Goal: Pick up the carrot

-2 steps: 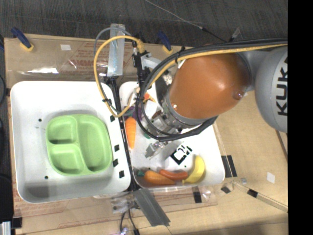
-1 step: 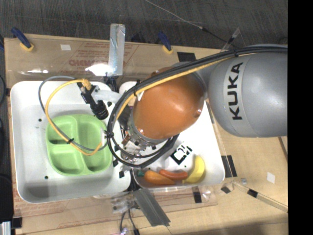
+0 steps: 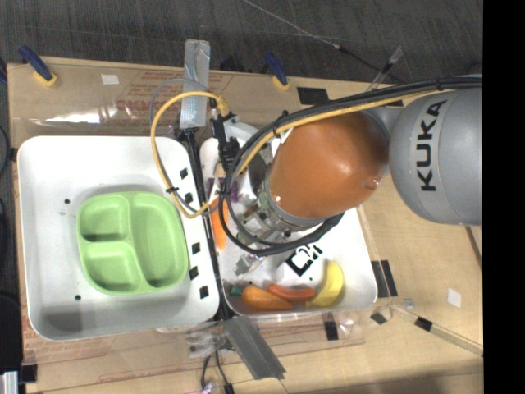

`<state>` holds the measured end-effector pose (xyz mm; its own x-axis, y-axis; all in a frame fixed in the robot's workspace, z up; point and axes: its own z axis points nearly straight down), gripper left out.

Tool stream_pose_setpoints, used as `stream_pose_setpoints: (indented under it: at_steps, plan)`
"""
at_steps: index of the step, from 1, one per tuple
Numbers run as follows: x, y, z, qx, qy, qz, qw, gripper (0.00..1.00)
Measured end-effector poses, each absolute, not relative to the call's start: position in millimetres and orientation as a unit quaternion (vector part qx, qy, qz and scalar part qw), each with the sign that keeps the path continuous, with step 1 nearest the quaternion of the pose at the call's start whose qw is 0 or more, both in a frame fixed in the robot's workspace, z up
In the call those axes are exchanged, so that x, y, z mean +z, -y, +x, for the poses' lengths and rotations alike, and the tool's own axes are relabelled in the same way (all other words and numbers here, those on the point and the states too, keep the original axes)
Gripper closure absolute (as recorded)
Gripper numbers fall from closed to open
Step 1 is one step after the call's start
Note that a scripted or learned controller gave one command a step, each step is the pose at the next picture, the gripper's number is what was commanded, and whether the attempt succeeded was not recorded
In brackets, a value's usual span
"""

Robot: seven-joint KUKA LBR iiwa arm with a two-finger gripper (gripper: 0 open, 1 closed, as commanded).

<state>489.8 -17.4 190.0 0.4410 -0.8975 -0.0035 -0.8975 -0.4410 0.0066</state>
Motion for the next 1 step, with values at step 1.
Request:
stream_pose_setpoints:
  at_steps: [1]
  plan:
    - [191.3, 17.9, 476.5, -0.0003, 0.318, 0.948, -0.001, 1.0]
